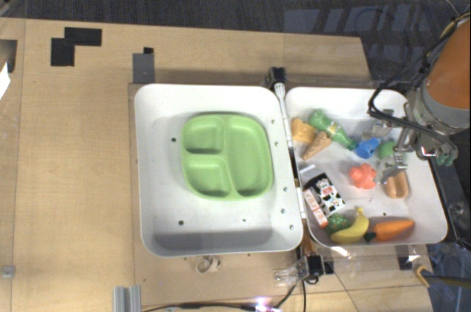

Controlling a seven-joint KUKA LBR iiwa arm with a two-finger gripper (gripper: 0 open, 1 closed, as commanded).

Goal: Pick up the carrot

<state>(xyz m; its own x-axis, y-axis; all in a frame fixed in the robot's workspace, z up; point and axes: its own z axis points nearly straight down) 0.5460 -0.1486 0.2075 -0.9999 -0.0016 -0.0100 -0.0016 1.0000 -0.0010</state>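
The carrot [392, 229] lies flat along the right bin's [438, 194] near edge, by its right corner, just beside a banana [352, 228]. The gripper [394, 165] hangs nearer the bin's middle, fingers seemingly parted and empty, presumably positioning to reach the carrot.

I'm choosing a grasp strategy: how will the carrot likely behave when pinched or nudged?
The carrot looks like a smooth, tapered toy, so probably stiff and light. Its rounded shape may roll or slip from a pinch. It lies against the right bin's near wall, beside the banana, leaving little room.
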